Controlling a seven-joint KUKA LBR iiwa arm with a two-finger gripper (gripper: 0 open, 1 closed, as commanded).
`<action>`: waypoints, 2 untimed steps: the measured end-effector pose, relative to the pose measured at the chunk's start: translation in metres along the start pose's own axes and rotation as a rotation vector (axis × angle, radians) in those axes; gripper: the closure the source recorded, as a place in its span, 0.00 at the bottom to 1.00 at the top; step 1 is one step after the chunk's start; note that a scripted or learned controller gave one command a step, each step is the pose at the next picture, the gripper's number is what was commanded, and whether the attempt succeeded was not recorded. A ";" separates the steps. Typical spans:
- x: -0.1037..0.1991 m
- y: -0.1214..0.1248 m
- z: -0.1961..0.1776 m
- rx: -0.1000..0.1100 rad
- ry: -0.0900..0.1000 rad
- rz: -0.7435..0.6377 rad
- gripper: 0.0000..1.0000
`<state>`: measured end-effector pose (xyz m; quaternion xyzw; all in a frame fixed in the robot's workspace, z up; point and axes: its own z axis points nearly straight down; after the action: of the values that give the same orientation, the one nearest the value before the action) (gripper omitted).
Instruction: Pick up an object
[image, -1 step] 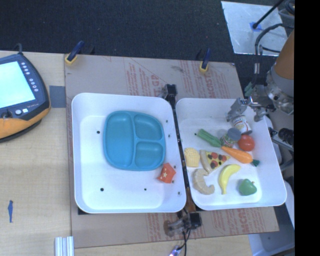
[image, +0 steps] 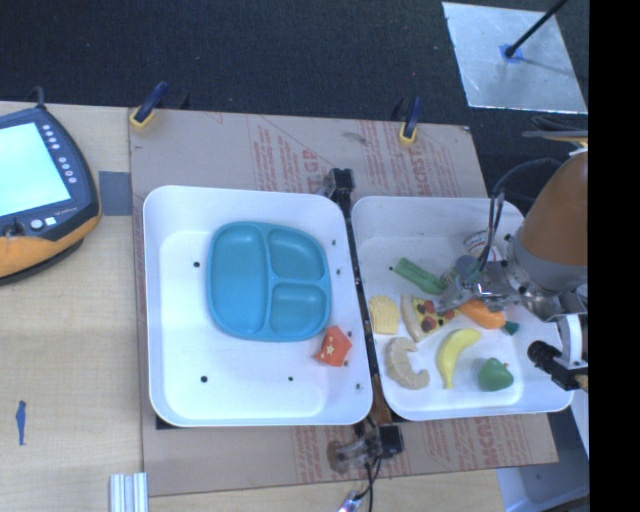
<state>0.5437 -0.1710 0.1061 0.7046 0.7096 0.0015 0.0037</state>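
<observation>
Gripper (image: 462, 290): low in the right bin (image: 440, 400), reaching in from 3 o'clock. Finger state cannot be told; metal and cables blur together there.

Likely target: orange carrot-like piece (image: 483, 315), lying just at 5 o'clock of the gripper tip, touching or nearly so. Nothing is seen held.

Where it sits: right half of the right bin, with the yellow banana (image: 455, 354) at its 7 o'clock and the green pepper (image: 494, 375) at its 6 o'clock.

Handling, judged: toy food, so probably light, hard plastic, stiff and smooth. It looks slippery and apt to squirt out of a pinch, but not fragile.

Hold point, judged: across the thick middle, fingers set square to its length.

Long axis: runs roughly 9-to-3 o'clock, tilted a little down toward 4. Which end is the tip is hard to tell; the arm covers part of it.

Neighbours: pizza slice (image: 425, 315) and green stick (image: 420, 274) lie at the gripper's 9 o'clock side, close enough to get nudged.

Left bin (image: 160, 300): blue divided plate (image: 268, 282), red piece (image: 335, 346) at its 5 o'clock.
</observation>
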 end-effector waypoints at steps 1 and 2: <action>-0.016 0.103 0.021 0.048 0.006 0.013 0.00; -0.015 0.106 0.010 0.040 0.005 0.007 1.00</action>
<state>0.6494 -0.1853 0.0974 0.7068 0.7072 -0.0108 -0.0122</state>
